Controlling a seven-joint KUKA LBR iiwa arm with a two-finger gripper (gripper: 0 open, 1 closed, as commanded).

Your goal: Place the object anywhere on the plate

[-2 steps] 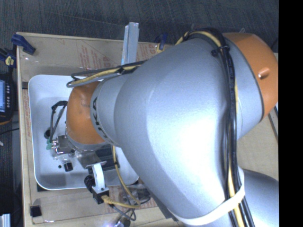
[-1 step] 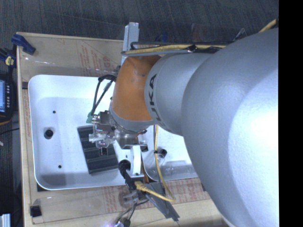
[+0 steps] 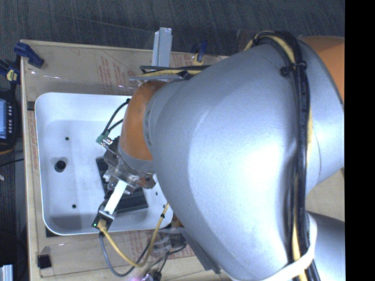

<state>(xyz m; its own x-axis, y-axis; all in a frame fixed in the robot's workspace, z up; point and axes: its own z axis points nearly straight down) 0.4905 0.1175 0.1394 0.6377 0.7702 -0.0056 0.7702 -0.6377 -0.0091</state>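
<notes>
Overhead view of the bench, described from left to right.

- **Left edge:** A blue clamp sits at the bench's far left corner. Below it, a dark device with a lit screen lies just off the bench.
- **White bin:** The white bin takes up the left half of the bench. A small dark round item lies on its floor near the left wall, apart from everything else. It is too small to tell whether it is the task's object.
- **Gripper:** The gripper hangs inside the bin, towards its right side and near edge. A pale bar slants down from it to the left. The wrist hardware hides whether the gripper is open or closed, and nothing can be seen held in it.
- **Beneath the gripper:** A dark flat piece rests on the bin floor, partly covered by the gripper. It cannot be told whether this is the plate.
- **Cables:** A yellow cable loops from the gripper's lower end across the near edge of the bench.
- **Arm:** An orange band sits above the wrist. The grey arm covers the right half of the bench. A black cable bundle runs along it.
- **Far edge:** A grey metal post stands upright.
</notes>
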